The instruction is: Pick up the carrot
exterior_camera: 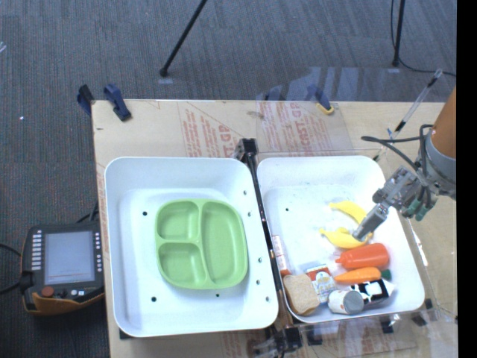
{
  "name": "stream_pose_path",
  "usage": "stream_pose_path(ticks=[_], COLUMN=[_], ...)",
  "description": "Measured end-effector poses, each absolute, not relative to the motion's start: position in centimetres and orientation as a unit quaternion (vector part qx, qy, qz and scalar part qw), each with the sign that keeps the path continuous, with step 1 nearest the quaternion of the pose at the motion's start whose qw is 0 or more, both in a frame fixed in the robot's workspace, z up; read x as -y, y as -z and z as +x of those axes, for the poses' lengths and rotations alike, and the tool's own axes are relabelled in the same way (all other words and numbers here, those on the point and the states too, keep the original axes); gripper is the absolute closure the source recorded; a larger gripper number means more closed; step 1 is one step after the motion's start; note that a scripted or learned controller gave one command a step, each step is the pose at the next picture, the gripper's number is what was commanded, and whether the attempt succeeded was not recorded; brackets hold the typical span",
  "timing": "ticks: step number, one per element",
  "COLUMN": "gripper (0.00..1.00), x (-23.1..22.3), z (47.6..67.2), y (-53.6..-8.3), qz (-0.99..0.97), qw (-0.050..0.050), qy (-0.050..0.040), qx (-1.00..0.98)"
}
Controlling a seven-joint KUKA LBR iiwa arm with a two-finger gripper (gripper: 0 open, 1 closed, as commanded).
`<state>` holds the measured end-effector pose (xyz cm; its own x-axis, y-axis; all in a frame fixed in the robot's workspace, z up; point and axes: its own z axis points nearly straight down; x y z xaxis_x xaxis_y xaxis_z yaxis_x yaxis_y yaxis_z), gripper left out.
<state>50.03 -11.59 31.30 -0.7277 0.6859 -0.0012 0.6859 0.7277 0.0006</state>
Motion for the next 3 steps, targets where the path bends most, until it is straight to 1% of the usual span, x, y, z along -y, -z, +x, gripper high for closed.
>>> stream_pose_path(ticks=[1,2,3], gripper=[0.00,0.00,0.00], x=[12.9,15.6,13.9], z=[47.4,49.0,48.3], y=[-22.8,-9.2,-9.5], qz=[0.401,0.392,0.285], qw=[-0.006,0.006,0.012], qy=[0.0012,-0.0024,-0.0004], qx=[-0.916,-0.920,-0.958])
